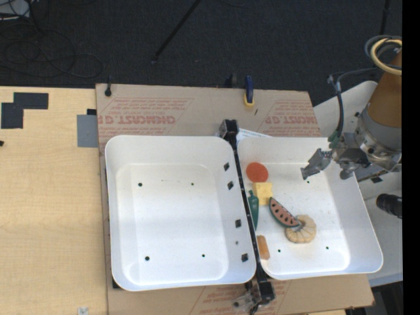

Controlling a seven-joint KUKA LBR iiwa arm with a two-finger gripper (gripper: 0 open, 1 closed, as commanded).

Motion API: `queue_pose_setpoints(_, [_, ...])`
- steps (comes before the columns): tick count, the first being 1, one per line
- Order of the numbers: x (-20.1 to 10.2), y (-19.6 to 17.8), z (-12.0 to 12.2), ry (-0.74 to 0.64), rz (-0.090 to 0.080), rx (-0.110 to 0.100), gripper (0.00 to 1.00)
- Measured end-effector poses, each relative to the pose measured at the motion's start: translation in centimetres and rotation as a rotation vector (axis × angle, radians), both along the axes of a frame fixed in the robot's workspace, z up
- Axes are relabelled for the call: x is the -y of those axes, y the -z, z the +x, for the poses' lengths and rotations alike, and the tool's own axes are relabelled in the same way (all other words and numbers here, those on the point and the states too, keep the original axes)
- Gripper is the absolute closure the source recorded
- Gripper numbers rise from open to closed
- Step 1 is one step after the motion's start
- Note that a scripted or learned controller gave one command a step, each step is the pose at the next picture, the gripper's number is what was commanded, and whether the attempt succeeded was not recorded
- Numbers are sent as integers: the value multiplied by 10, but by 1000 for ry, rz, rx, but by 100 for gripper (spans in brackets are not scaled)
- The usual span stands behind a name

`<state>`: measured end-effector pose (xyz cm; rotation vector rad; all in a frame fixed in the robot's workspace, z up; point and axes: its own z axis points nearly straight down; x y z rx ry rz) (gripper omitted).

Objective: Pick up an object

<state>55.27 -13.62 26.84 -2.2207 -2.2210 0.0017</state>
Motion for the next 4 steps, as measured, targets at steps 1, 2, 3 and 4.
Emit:
queue_pose_setpoints(1, [-44, 113, 16, -4, 4, -11, 0])
queue_pose_setpoints(2, [-30, 169, 21, 2, -1, 0, 0])
queue_pose_setpoints(3, [-29, 161, 21, 7, 1, -4, 100])
queue_pose_setpoints(4, [-28, 152, -27, 1, 2, -6, 100])
